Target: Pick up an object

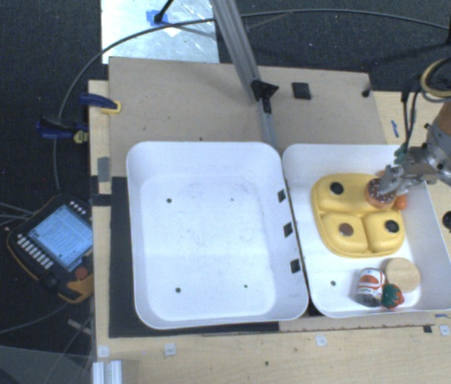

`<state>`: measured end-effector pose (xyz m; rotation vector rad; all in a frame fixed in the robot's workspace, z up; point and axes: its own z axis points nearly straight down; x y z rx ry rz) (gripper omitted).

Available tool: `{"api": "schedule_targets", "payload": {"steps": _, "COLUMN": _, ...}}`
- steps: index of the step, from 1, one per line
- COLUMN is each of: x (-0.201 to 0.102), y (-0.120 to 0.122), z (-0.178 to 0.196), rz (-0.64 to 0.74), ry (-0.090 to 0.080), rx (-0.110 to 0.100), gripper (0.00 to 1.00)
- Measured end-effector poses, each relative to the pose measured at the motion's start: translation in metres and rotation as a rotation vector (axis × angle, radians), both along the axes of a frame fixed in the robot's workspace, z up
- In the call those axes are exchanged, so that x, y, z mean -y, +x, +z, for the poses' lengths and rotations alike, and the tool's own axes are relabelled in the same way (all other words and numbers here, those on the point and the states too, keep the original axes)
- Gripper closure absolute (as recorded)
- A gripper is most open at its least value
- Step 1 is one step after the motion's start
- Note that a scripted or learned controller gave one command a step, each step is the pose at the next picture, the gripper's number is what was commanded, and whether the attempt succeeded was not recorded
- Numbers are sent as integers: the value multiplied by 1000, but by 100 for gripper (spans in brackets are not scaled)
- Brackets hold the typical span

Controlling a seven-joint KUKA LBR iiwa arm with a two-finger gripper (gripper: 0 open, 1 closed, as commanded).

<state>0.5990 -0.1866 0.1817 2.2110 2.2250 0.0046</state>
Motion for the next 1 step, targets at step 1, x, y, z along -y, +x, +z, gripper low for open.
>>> {"api": "schedule_targets", "payload": {"steps": 1, "x": 0, "y": 1, "z": 22, "rz": 0, "ry": 0, "rx": 0, "gripper": 100}}
